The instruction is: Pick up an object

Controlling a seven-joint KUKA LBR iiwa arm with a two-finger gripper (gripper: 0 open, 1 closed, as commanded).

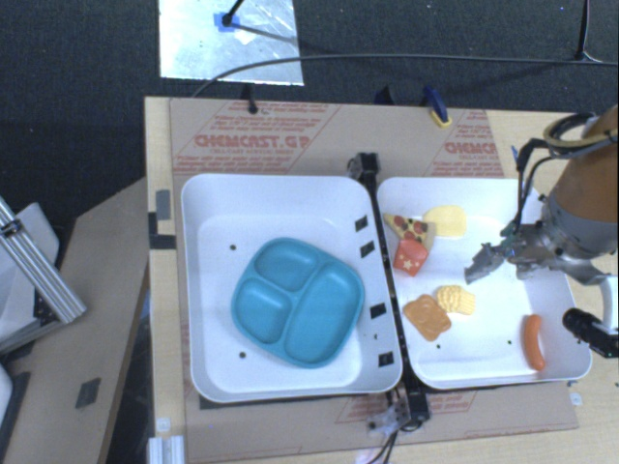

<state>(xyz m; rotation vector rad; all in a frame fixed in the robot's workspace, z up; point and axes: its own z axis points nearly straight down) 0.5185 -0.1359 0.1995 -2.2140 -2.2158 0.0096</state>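
The right bin (484,370) holds several toy foods. A pizza slice (410,227) and a pale yellow round piece (446,221) lie at its back, with a red cube (410,257) just in front of them. A yellow ridged piece (456,300) and an orange flat piece (427,317) lie in the middle. An orange sausage (533,341) rests near the front right. My gripper (481,264) hangs over the middle of this bin, right of the red cube and above the yellow ridged piece, with nothing seen in it.
The left bin (208,259) holds a blue divided plate (298,301). A black divider (379,259) runs between the bins. My arm (585,201) comes in from the right over the right bin's edge. A black cable (387,58) crosses behind the bench.
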